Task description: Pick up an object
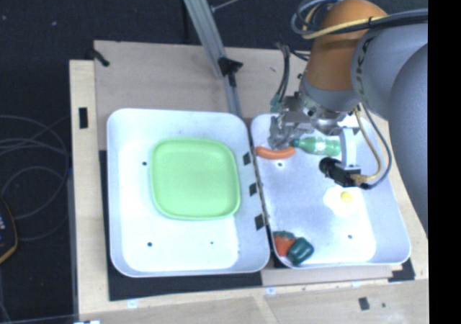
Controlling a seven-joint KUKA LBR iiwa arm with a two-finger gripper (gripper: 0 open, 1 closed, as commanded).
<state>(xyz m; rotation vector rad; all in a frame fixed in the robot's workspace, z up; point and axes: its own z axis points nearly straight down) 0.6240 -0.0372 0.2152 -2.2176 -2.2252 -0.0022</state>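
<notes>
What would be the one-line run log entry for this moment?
end effector: over right bin, above orange carrot | green bottle: beside it | left bin: green plate | pick: not confirmed

I see two white bins [130,193] side by side on the worktop [155,78], a grey pole [205,24] slanting over it, cables [32,150] left.

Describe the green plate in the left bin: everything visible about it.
The green plate is pale green, squarish with rounded corners and a slightly raised rim, and looks like smooth plastic. It lies flat, right way up, near the middle of the left bin, slightly toward its right side. Nothing rests on it, and it touches only the bin floor. The end effector is over the right bin, well apart from it.
</notes>
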